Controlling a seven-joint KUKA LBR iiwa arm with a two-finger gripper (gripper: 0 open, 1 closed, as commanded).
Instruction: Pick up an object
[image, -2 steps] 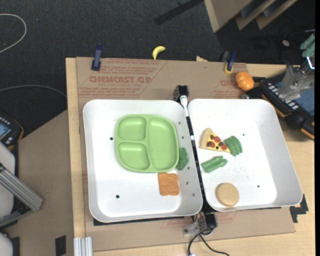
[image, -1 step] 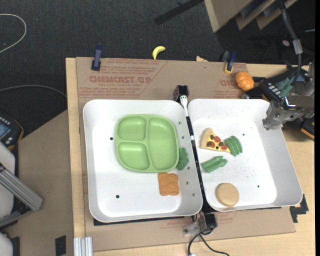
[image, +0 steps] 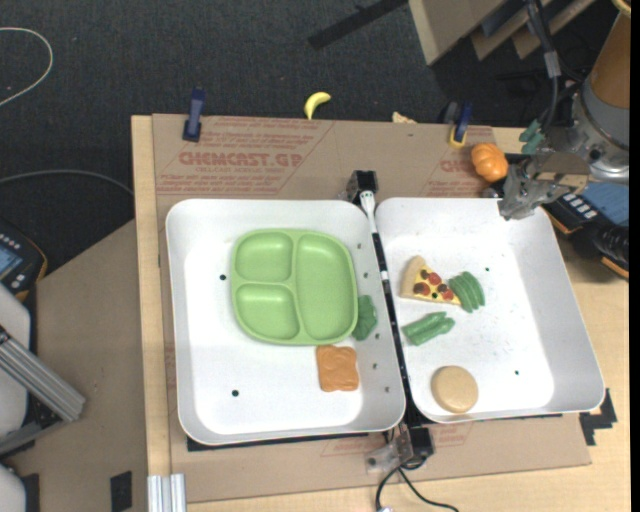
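The right bin (image: 535, 310) holds a pizza slice (image: 427, 283), a dark green leafy piece (image: 468, 289), a green bean pod (image: 428, 327) and a round tan biscuit (image: 455, 388). In the left bin (image: 195, 330) lie a light green divided plate (image: 295, 285), an orange toast square (image: 338, 368) and a small green piece (image: 365, 318) by the plate's right edge. My gripper (image: 522, 200) hangs over the right bin's far right corner, well away from all the items, with nothing seen in it.
A small orange fruit (image: 488, 161) sits on the cardboard just left of the gripper, outside the bins. A yellow banana (image: 317, 102) lies beyond the board's far edge. Blue clamps (image: 193, 115) hold the board. Black clips join the bins in the middle.
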